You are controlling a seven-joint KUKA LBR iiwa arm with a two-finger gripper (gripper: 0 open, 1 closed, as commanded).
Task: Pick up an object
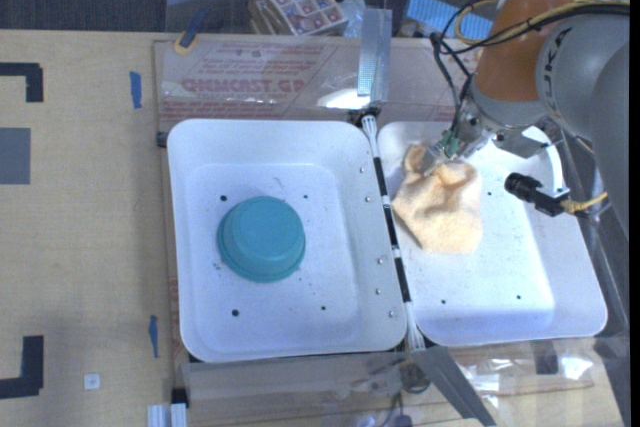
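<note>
The cloth (440,208), a crumpled pale orange rag, lies in the right bin (560,305) toward its far left part, close to the divider between the two bins. Your gripper (447,146) sits right at the cloth's far edge, apparently touching the bunched fabric there; whether it is open or closed you cannot tell from this angle. You seem to be at the grasp step. Next, confirm a pinch on the fold, then lift straight up and watch whether fabric follows. The teal bowl (261,237) rests upside down in the left bin (200,155), well apart.
</note>
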